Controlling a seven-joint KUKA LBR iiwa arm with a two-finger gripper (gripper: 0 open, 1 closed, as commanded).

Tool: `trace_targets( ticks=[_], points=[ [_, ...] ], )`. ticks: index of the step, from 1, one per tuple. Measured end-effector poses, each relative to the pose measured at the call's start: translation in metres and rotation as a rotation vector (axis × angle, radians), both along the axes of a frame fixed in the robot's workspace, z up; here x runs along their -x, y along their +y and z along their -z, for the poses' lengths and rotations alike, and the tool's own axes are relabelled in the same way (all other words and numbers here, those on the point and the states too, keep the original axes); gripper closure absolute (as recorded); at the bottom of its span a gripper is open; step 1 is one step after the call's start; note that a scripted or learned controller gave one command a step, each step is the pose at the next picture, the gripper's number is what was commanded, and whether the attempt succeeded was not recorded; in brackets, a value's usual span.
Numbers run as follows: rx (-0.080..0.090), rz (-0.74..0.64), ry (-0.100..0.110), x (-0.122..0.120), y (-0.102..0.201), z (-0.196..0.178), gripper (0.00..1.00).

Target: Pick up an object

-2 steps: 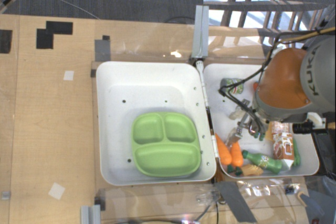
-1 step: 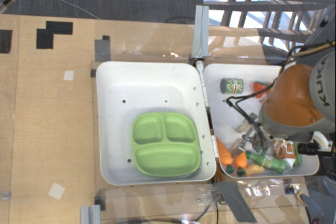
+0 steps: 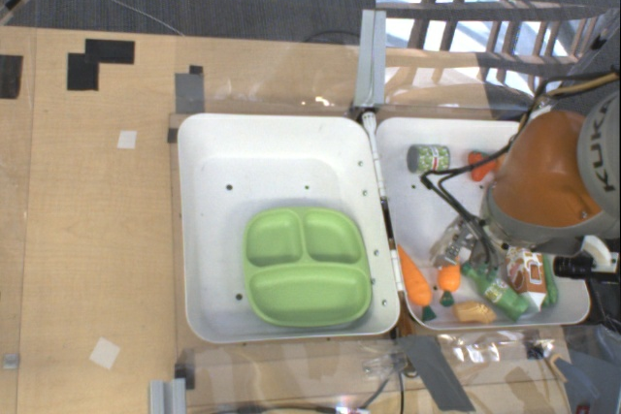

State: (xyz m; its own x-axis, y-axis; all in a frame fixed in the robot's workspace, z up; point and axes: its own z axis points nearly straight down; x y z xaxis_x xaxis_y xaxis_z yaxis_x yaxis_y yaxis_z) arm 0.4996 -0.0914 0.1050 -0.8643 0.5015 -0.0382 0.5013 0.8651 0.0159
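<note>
- The end effector (image 3: pixel 459 247) hangs low in the right bin (image 3: pixel 408 208); I cannot tell how wide it stands
- Pickable things crowd that bin's 6 o'clock edge: two carrots (image 3: pixel 415 278), one green bottle (image 3: pixel 497 291), one bread piece (image 3: pixel 474 311), one packet (image 3: pixel 529 271)
- One can (image 3: pixel 428 157) lies at 11 o'clock
- Best to descend straight over one carrot, clear of neighbours
- The left bin (image 3: pixel 209 208) holds one green tray (image 3: pixel 308 266)

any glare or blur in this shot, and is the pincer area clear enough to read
Camera view: even, soft light, faint shadows in the left bin; bright glare on the clear panel at top right; the pincer sits in clutter under the arm, too small to read; the green plate is sharp.
</note>
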Motion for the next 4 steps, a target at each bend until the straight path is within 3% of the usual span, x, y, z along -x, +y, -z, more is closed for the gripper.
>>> trace_targets(
  ticks=[1,2,3,4],
  points=[
    [-0.004,-0.07,0.023,-0.018,0.051,-0.111,1.0],
    [-0.007,0.122,0.027,-0.106,0.013,-0.199,1.0],
    [-0.009,0.201,0.028,-0.144,-0.006,-0.234,1.0],
    [-0.003,0.011,0.034,-0.129,-0.075,-0.189,1.0]
  ],
)
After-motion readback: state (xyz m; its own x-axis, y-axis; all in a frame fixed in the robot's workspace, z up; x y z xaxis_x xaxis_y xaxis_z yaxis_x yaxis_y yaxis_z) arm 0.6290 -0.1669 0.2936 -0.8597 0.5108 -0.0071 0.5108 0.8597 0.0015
